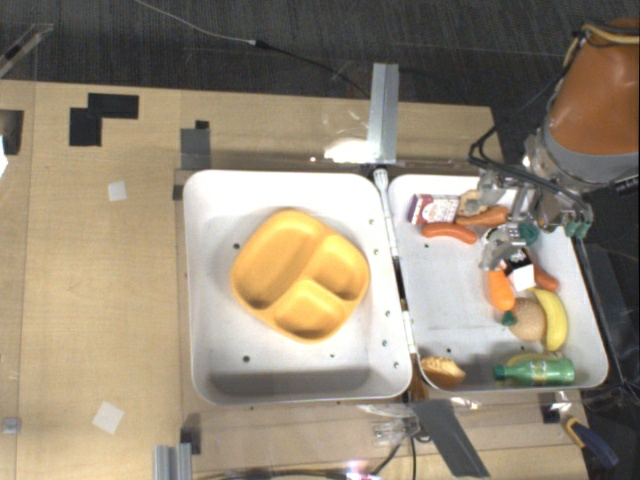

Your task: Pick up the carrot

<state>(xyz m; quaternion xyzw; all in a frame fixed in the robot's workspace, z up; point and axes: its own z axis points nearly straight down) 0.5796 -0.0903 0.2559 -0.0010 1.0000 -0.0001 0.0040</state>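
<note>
Lying along the near edge of the right bin [590, 318] were a green bottle [537, 370] on its side and, toward the near left corner, a bread roll [443, 370]. Just beyond the bottle sat a brown potato-like item [527, 320] with a yellow banana [552, 318] touching its right side.

The carrot [500, 288] lay immediately beyond the potato-like item, in the middle right part of that bin, its long axis running roughly near to far. A small white-and-black object [519, 271] rested against its right side.

The gripper [503, 243] was positioned directly beyond the carrot and just above its far end. Nothing was visible between the fingers; whether they were spread or closed could not be determined from this view. The grey wrist and the orange band [598, 88] extended away to the far right.

Crowding the gripper on its far left side were a sausage-like orange-red item [450, 232] and, beyond it, a small red-and-white carton [432, 209] near the bin's far wall.

The left bin [205, 298] held a yellow divided tray [300, 273], well apart from the carrot and separated from it by the adjoining bin walls.
</note>
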